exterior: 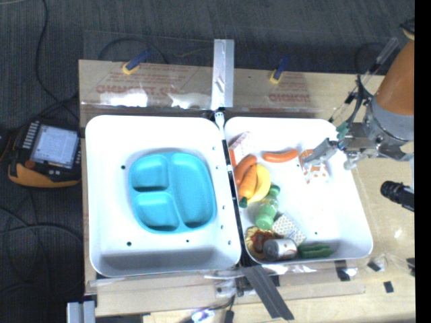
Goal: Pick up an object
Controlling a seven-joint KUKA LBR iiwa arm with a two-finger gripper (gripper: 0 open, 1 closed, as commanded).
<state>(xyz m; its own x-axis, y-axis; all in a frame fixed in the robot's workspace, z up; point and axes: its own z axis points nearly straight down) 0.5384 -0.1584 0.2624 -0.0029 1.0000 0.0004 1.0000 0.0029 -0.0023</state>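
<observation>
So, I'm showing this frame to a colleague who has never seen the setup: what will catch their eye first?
Probably the bright blue divided tray lying in the middle of the left bin. Next, the colourful heap of toy food along the right bin's left side, with the orange-and-yellow piece on top. The gripper hangs over that bin's upper right part.

Two white bins sit side by side: the left bin and the right bin. The left one holds one blue tray with three compartments. The right one holds one orange sausage and one silver can.
</observation>
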